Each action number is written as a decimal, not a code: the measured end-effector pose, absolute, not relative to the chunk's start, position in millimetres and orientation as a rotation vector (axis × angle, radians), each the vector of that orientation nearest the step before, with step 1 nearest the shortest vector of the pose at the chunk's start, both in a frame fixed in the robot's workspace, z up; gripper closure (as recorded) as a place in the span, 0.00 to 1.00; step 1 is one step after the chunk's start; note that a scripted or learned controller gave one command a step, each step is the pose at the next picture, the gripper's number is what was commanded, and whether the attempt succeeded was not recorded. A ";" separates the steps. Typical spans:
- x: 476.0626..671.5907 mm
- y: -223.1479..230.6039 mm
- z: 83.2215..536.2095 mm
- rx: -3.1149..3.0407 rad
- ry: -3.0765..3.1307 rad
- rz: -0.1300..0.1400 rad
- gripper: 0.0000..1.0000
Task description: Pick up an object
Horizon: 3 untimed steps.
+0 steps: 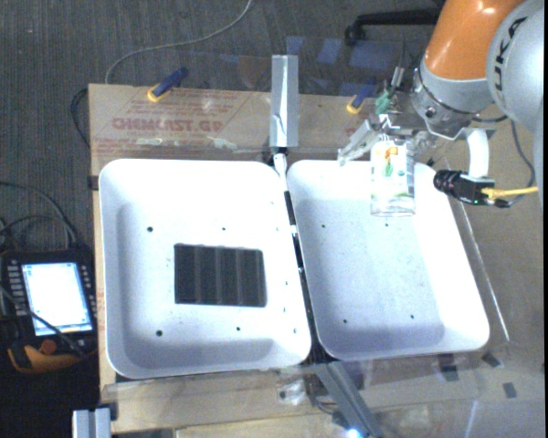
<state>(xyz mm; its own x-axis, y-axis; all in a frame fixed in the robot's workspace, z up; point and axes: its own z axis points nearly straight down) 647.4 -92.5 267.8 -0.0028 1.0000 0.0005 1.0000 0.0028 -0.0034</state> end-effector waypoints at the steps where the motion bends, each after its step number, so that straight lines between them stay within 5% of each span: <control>1: 668.2 -114.7 257.0 -2.021 -2.407 0.005 0.00; 2: 638.8 -143.5 223.5 -2.178 -2.261 0.001 0.00; 3: 642.5 -138.1 156.2 -1.921 -2.484 0.003 0.00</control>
